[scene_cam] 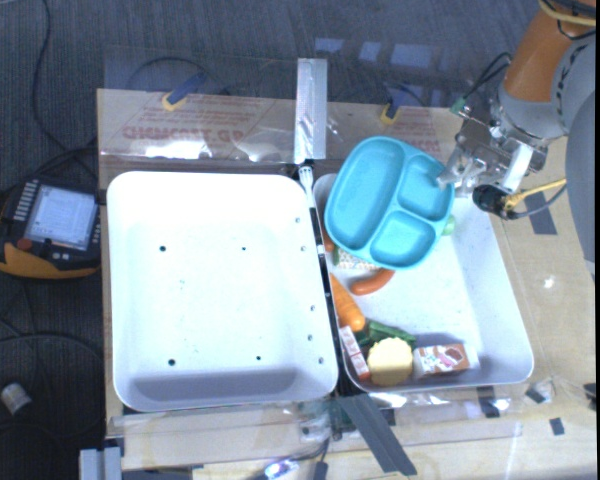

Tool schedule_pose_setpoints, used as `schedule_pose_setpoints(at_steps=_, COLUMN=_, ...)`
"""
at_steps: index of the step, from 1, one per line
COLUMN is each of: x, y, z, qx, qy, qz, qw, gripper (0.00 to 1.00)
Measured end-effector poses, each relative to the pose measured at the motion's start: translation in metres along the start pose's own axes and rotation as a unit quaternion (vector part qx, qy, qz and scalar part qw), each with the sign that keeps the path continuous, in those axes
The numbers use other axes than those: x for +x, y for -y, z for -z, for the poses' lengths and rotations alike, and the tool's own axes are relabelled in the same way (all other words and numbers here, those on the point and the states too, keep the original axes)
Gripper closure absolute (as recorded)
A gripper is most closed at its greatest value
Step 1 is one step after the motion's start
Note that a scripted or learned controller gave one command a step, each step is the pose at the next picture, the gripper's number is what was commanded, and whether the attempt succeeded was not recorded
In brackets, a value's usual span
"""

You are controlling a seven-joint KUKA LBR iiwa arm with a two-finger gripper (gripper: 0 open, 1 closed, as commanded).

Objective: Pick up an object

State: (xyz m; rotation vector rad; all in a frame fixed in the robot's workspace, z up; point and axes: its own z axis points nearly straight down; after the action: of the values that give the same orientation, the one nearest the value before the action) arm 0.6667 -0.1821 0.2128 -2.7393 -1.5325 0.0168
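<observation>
Gripper (458,173) at upper right of frame, jaws closed on right rim of blue plastic three-compartment plate (388,202), tilted above right white bin (500,298). Edge pinch looks marginal: raise slowly, avoid swing.

the bench (120,108) is a light wooden board with a clear plastic sheet (210,133) across its far edge — two shallow white bins sit on it side by side, left bin (215,288) touching right bin (495,298).
</observation>
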Motion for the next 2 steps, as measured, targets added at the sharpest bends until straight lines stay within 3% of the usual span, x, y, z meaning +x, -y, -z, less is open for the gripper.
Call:
schedule_pose_setpoints(at_steps=1, x=-0.0119, y=0.0254, z=0.0, qx=-0.003, qy=-0.002, qz=0.152, qw=0.9883, gripper=1.0)
schedule_pose_setpoints(at_steps=2, x=-0.0115, y=0.0256, z=-0.0002, qx=-0.003, qy=-0.003, qz=0.153, qw=0.9883, gripper=0.0)
